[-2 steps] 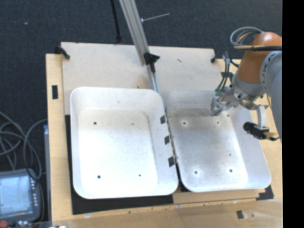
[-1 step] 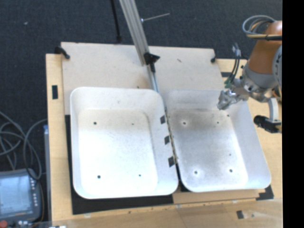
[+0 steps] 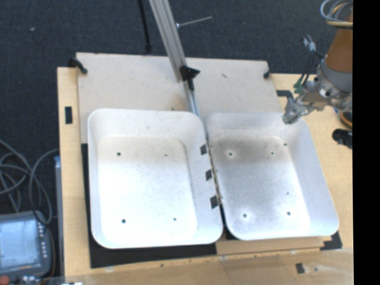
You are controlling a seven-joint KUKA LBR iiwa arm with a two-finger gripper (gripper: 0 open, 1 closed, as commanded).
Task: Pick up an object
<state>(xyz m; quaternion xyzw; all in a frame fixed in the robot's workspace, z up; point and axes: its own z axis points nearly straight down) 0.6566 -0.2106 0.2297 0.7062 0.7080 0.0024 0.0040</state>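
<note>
In the camera view, the gripper [image 3: 292, 115] hangs at the far right corner of the right bin [image 3: 314, 159], just over its rim, with the grey wrist and orange band rising behind it toward the frame's edge. Whether anything sits between its tips cannot be told at this size and angle, nor how the tips stand to each other.

Below and to the left of the gripper, the right bin's floor carries a dark smudge and a few small dots that read as holes or marks, not as items. Further left of the gripper, past the hinged seam, the left bin [image 3: 101, 159] looks the same: speckled white floor, a few dots. No object to pick up can be made out in either bin.

To do this step well, my judgement is that the arm should hold off from descending until a target is actually located; a blind plunge from the rim would likely close on nothing or strike the bin's wall.
</note>
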